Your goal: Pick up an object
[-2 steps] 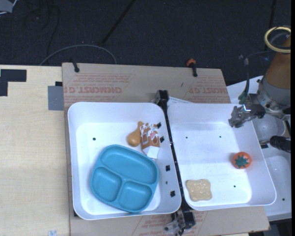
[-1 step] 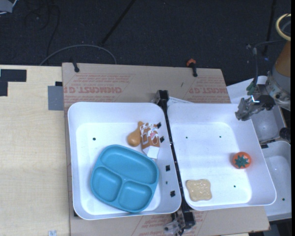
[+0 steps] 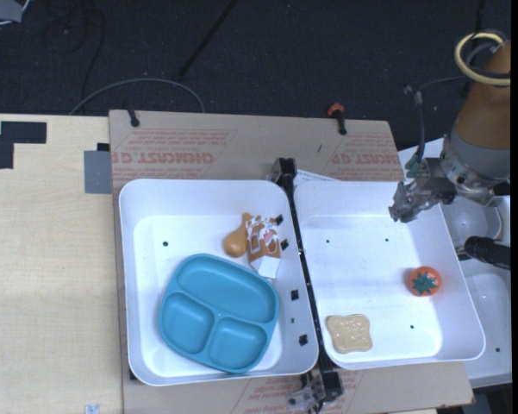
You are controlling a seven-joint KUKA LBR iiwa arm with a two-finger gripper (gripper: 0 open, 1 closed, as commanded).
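Observation:
My gripper [image 3: 404, 209] hangs over the upper right part of the right bin [image 3: 372, 356], with nothing seen between its dark fingers. A small orange-red round thing with a green top [image 3: 423, 280] lies in that bin near its right wall, below the gripper. A tan toast-shaped piece [image 3: 350, 333] lies near the right bin's front. In the left bin [image 3: 140, 231], a blue divided plate [image 3: 218, 312] fills the lower part. A brown and white gingerbread-like toy [image 3: 260, 236] with an orange piece [image 3: 235, 242] beside it sits by the divider.
Both bins rest on a cardboard sheet [image 3: 241, 149] on the bench. A black clamp strip [image 3: 295, 257] runs between the bins. Pale wooden bench top [image 3: 43, 266] extends to the left. Dark cables lie on the black floor at the back.

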